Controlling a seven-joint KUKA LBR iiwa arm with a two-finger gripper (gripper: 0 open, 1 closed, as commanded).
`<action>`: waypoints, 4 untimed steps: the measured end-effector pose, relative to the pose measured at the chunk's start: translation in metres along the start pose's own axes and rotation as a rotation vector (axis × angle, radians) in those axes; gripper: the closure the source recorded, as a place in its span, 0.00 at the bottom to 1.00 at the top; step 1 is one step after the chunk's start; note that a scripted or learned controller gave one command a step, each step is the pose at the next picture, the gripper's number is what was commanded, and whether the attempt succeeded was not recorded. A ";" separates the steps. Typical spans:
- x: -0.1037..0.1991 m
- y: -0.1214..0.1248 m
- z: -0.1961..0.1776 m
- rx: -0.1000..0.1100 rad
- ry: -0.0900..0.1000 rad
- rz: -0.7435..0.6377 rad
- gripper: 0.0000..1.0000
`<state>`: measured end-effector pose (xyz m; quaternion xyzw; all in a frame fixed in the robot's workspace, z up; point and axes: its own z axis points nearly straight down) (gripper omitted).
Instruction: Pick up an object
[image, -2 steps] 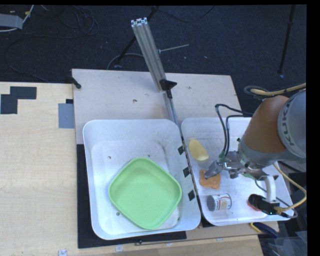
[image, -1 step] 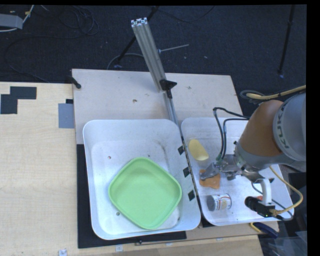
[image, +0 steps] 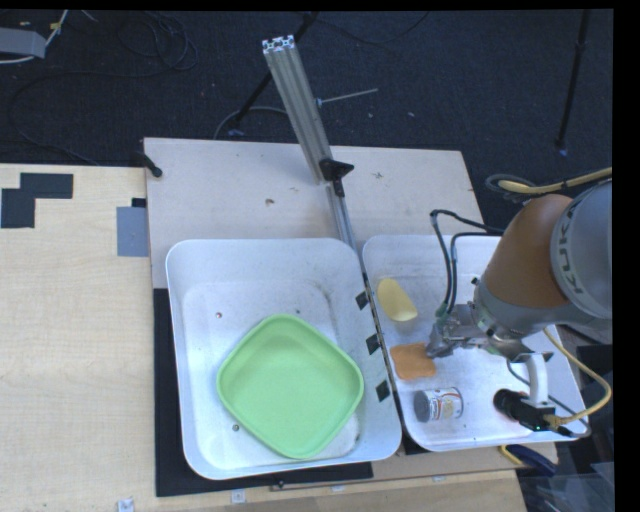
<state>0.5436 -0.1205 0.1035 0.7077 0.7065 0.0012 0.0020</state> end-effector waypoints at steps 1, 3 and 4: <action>-0.002 0.004 -0.062 0.000 0.000 -0.001 1.00; -0.007 0.010 -0.168 0.000 0.000 -0.002 1.00; 0.051 0.008 -0.165 0.005 0.002 -0.006 1.00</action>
